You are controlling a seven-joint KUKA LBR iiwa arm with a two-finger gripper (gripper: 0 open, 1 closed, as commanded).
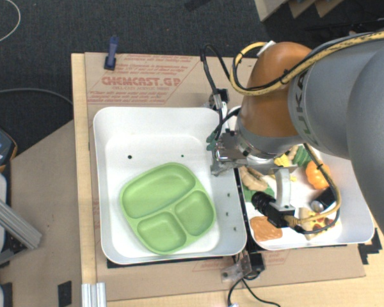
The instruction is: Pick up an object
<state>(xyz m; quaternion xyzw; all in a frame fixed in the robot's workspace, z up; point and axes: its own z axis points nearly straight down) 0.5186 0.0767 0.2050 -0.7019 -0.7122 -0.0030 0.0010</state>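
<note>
Looming over the right bin (353, 234), the arm (275, 101) hides most of its clutter and much of the gripper (257, 166), whose state cannot be told; a green divided tray (168, 206) lies in the left bin (115, 133).

Gripper (246, 155) over the inner edge of right bin (355, 226). Just beside it: pale beige piece (256, 181), yellow piece (283, 162). Near, view-right: orange round item (316, 176). Below it in view: flat orange-tan piece (266, 229). View-left, in left bin (115, 133): green three-compartment plate (168, 206).
</note>
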